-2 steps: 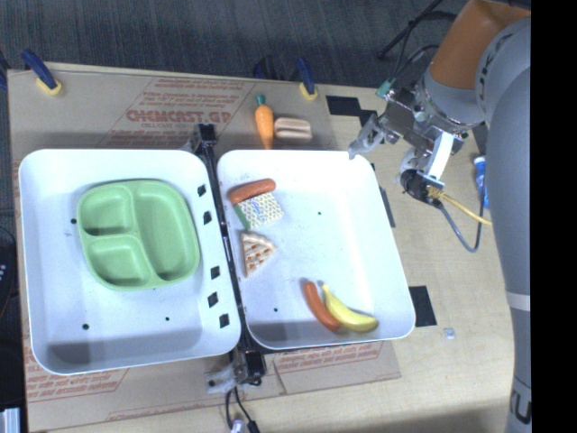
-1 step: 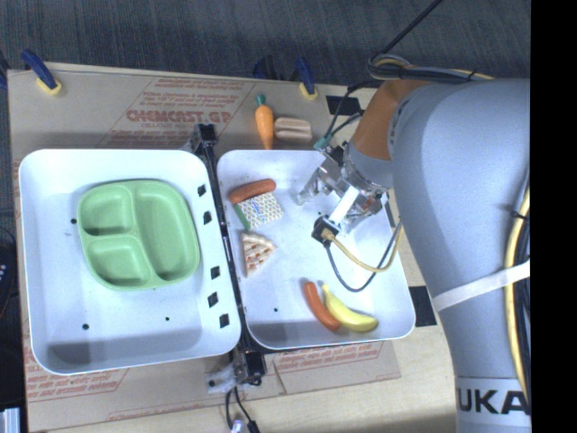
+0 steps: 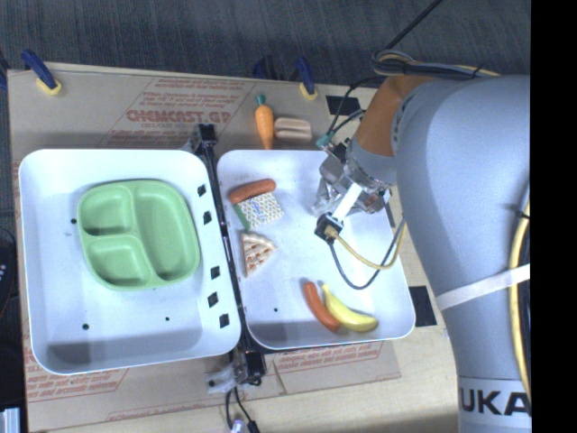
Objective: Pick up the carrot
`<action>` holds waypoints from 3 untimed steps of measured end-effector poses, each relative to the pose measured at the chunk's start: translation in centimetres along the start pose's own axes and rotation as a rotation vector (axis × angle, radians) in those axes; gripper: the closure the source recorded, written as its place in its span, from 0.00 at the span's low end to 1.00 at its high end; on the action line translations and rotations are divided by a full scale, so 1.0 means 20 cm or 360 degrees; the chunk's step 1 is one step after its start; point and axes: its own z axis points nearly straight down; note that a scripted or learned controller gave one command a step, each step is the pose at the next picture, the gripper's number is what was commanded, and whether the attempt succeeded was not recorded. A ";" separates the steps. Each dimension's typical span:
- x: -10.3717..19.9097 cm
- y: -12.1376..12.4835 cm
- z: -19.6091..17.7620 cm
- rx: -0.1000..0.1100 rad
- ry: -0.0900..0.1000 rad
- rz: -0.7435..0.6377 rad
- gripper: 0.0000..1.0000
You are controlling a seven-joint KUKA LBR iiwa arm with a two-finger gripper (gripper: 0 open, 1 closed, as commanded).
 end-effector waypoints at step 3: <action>-0.28 -0.06 0.05 -0.0004 0.0003 0.0472 1.00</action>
